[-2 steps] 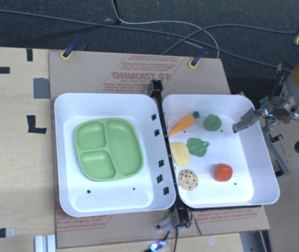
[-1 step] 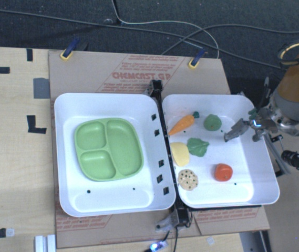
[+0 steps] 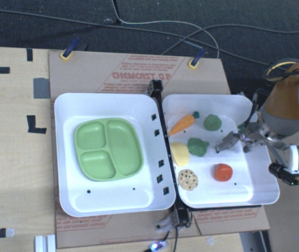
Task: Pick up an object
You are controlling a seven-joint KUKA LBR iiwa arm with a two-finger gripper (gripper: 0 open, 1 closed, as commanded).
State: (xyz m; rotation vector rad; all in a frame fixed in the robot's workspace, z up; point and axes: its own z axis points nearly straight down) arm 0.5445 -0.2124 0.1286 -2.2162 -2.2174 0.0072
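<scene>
1. Toy carrot (image 3: 182, 124): in right bin (image 3: 259, 193), far-left part, just beside the divider. Long axis runs diagonal; green-top end points far-right, orange tip points near-left.
2. Other items in right bin: round green veg (image 3: 212, 122) far-centre; darker leafy green piece (image 3: 197, 146) mid; pale yellow lemon-like piece (image 3: 179, 154) left, touching or v. close to leafy piece; spotted cookie (image 3: 188, 180) near-left; red tomato (image 3: 223, 172) near-centre. Round ones have no clear axis.
3. Gripper (image 3: 228, 142): over right bin, mid-right, reaching in from right, tips pointing left toward the leafy piece but apart from it. Fingers look slightly parted w/ nothing between them; holds no item.
4. Arm (image 3: 286, 104): grey w/ orange band, at right edge above bin's right rim.
5. Left bin (image 3: 70, 193): holds a light green 3-compartment plate (image 3: 109, 148), roughly centred, lying flat.
6. Surface: both white bins sit side by side on a brown cardboard sheet (image 3: 138, 72), clipped at far edge w/ two yellow-blue clamps (image 3: 69, 50). Cardboard lies on a light wood bench (image 3: 7, 156) w/ dark tape marks. Beyond the bench: dark carpet-like floor w/ cables (image 3: 138, 22) running across.
7. Writing: red print on cardboard, far of bins, reads approx "CHEMCAST GP"; smaller lines below too small to read.
</scene>
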